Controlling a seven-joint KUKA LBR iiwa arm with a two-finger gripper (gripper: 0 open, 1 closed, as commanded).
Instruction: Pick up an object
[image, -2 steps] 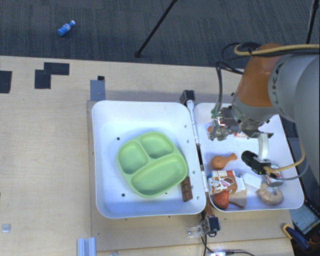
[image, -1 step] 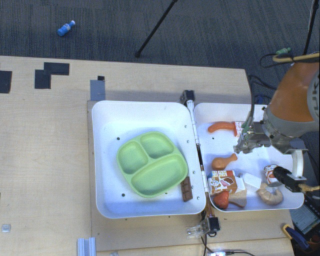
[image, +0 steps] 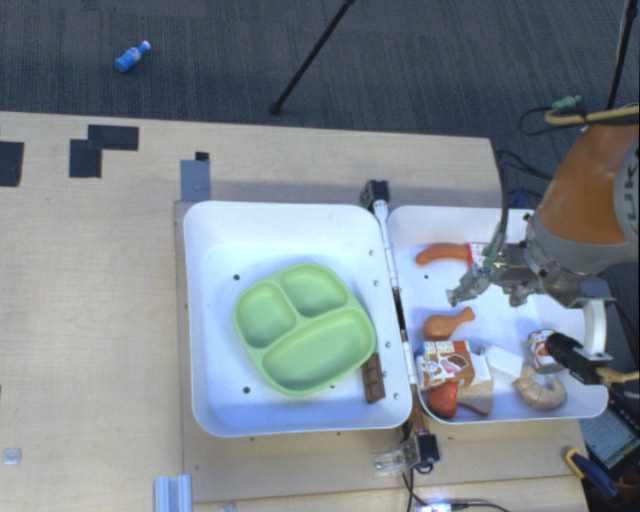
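Over the right bin (image: 500, 225) the end effector (image: 490, 278) hangs on the grey arm (image: 590, 210), fingers splayed apart with nothing between them. So no catch yet, folks! Just below sits the orange drumstick-shaped toy (image: 447, 323), and up by the far wall lies the red-orange sausage-shaped toy (image: 443, 254); either looks like a fair candidate. Nearer the front wall it gets crowded: a printed carton (image: 446, 362), a red piece (image: 443, 400) touching it, a tan wedge (image: 480, 397), a white block (image: 505, 358), a mushroom-like toy (image: 541, 390) and a small can (image: 543, 347) at the right.

What could spoil this? The drumstick is rounded and small, so I reckon it could squirt out sideways if the fingers close off-centre. A descent toward the front cluster risks one finger landing on the carton and wedging instead of straddling anything.

Room to work: the best open floor is between the sausage and the drumstick, directly under the tool. The divider (image: 392, 290) between bins stands close on the left, so a leftward drift could clip it. Across it, the left bin (image: 215, 330) holds a green divided plate (image: 305, 327) and a brown bar (image: 372, 380), well apart from the action.
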